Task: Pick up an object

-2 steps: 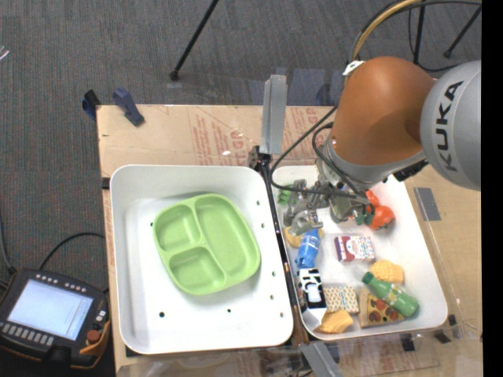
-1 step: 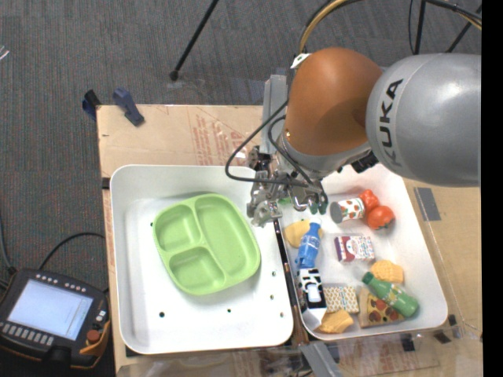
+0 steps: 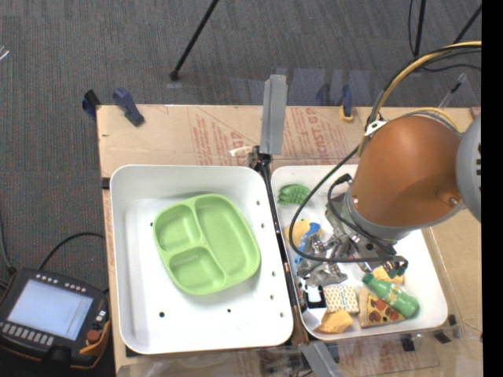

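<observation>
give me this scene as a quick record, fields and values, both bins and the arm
left bin: holds a green divided plate, three compartments, lying flat near the middle
right bin: cluttered with small toy items
items seen in right bin: green leafy piece at the far left corner, green bottle, pizza slice, waffle-patterned piece, orange piece at the near edge
arm: reaches in from the right, over the right bin
gripper: low among the clutter; jaws' state cannot be told
bench: brown board under both bins
</observation>
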Robot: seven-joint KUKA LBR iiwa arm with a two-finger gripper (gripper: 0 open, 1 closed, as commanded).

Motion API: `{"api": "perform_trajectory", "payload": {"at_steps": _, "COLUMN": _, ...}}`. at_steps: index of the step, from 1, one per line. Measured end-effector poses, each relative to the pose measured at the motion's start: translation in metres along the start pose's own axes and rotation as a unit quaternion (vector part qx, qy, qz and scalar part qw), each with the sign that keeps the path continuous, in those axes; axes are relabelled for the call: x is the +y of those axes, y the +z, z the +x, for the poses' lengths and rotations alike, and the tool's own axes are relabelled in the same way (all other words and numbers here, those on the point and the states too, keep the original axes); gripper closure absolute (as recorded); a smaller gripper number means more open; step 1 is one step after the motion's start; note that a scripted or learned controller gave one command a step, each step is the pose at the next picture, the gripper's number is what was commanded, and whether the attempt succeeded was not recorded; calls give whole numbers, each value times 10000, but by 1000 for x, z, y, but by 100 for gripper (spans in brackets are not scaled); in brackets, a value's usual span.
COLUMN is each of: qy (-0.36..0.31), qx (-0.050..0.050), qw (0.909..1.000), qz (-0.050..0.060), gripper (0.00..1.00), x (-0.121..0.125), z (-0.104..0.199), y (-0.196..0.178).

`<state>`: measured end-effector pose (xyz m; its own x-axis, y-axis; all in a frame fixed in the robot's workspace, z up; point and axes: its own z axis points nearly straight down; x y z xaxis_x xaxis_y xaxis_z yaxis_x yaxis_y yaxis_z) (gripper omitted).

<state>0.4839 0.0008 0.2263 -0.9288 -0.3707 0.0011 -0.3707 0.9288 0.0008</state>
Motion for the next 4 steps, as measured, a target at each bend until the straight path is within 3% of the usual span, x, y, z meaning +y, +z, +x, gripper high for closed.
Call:
{"api": "perform_trajectory", "payload": {"at_steps": 1, "qy": 47, "qx": -59, "qw": 10000, "qz": 29, "gripper": 100, "x": -75, "z": -28, "y": -107}}
{"api": "perform_trajectory", "payload": {"at_steps": 2, "qy": 51, "qx": -17, "qw": 10000, "qz": -2, "gripper": 0, "x": -74, "z": -27, "y": -102}}
{"api": "perform_trajectory", "payload": {"at_steps": 3, "qy": -187, "qx": -2, "qw": 9998, "qz": -16, "gripper": 0, "x": -76, "z": 17, "y": 123}}
{"api": "perform_trajectory", "payload": {"at_steps": 4, "qy": -989, "qx": -62, "qw": 9951, "qz": 30, "gripper": 0, "x": -115, "z": -67, "y": 130}}
